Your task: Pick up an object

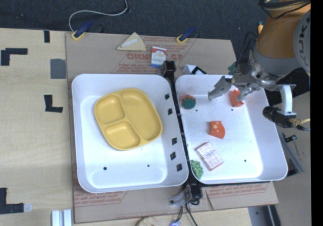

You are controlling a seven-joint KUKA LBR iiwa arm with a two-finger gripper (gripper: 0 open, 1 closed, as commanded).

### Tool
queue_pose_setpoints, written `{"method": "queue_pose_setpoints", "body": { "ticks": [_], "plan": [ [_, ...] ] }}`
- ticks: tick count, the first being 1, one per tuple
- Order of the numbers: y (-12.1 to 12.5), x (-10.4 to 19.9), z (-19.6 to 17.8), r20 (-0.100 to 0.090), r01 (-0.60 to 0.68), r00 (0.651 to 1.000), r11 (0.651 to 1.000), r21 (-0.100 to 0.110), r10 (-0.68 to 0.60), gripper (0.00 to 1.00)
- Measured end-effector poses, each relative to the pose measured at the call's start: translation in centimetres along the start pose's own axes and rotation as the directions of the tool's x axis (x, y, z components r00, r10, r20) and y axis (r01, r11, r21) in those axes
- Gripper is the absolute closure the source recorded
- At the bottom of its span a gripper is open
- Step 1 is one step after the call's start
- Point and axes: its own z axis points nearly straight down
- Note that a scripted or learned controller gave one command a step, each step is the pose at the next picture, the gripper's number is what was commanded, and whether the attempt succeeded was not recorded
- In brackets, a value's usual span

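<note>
The right bin (252,162) holds several small things: a dark green round piece (188,102), an orange-red block (217,128), a pink and white packet (208,155), a green leafy piece (196,169) at the front left corner, and a red piece (235,99) near the back. My gripper (227,95) hangs over the back of this bin, fingers spread open. One grey finger (218,90) points left; the red piece lies right by the other finger, partly hidden by it. I cannot see anything clamped between the fingers.
The left bin (86,94) holds a yellow divided plate (128,118). Behind the bins, on the cardboard, stand a small red and white box (158,57) and a tan triangle (132,42). A black divider (174,114) runs between the bins.
</note>
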Motion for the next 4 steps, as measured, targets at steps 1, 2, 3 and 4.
{"method": "queue_pose_setpoints", "body": {
  "ticks": [1, 2, 3, 4],
  "plan": [
    [-2.1, -4.8, 10.0, 0.0, -0.002, 1.0, 1.0, 0.002, 0.002, 0.0],
    [-3.4, -1.1, 15.9, 0.001, -0.001, 1.0, 1.0, -0.003, 0.001, 0.0],
    [-3.3, -1.2, 15.0, 0.004, -0.001, 1.0, 1.0, -0.008, 0.001, 1.0],
    [-2.7, 4.9, 6.2, 0.0, 0.001, 1.0, 1.0, -0.002, -0.001, 1.0]
  ]
}}
